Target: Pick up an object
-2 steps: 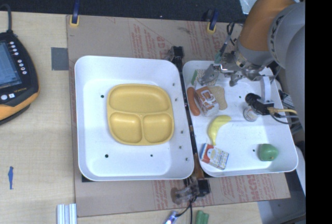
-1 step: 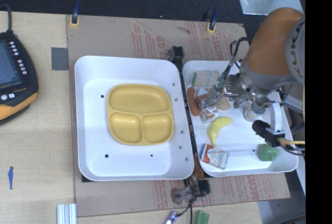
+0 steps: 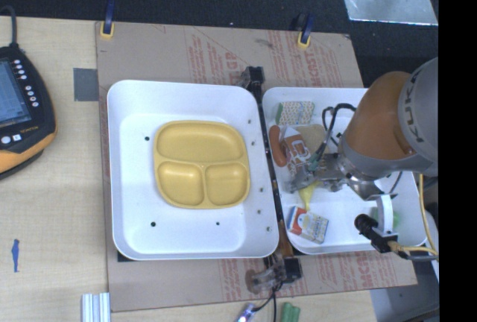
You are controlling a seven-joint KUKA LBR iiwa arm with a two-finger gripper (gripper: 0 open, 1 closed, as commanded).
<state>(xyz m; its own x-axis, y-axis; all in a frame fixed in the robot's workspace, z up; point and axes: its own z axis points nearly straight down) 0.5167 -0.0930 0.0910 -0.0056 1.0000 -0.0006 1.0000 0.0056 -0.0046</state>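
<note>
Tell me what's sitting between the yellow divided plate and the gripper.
In the camera view, the raised bin walls where the two bins meet, then a hot dog inside the right bin, lie between the yellow plate and the gripper.

A yellow divided plate [image 3: 201, 163] lies in the white left bin [image 3: 127, 164]; the arm [image 3: 387, 127] is grey and orange.

Two white bins [image 3: 119, 164], one yellow plate [image 3: 201, 164]

Bright even overhead light, soft shadows, slightly blurry picture.
</note>
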